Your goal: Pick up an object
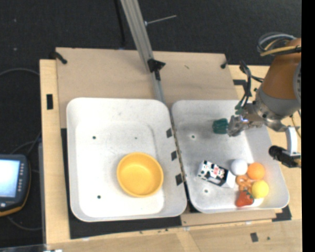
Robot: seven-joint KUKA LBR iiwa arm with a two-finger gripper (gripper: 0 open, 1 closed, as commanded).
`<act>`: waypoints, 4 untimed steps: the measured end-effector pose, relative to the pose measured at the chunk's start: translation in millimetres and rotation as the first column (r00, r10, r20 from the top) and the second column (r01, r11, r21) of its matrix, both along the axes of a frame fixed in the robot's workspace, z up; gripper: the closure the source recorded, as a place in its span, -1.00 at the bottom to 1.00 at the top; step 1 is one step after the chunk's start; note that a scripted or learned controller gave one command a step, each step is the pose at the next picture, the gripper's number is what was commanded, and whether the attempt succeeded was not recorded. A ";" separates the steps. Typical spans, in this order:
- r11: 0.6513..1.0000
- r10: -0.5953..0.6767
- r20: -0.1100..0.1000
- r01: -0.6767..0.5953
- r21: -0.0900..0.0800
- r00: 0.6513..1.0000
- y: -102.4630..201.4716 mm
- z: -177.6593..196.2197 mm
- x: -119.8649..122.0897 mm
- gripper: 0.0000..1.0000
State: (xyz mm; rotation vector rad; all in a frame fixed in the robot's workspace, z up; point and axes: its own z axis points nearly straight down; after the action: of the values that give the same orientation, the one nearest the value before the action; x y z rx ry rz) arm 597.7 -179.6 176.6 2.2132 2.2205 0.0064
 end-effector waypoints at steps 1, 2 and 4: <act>1.000 0.000 -0.003 0.000 0.001 1.000 -1.1 28.8 1.2 1.00; 1.000 0.003 -0.005 -0.003 0.003 1.000 44.5 44.0 -7.8 1.00; 1.000 0.004 -0.007 -0.004 0.004 1.000 150.7 40.9 -31.6 1.00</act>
State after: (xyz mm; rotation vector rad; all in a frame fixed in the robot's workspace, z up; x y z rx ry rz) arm 566.1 -28.9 217.4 2.2139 2.2303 0.0030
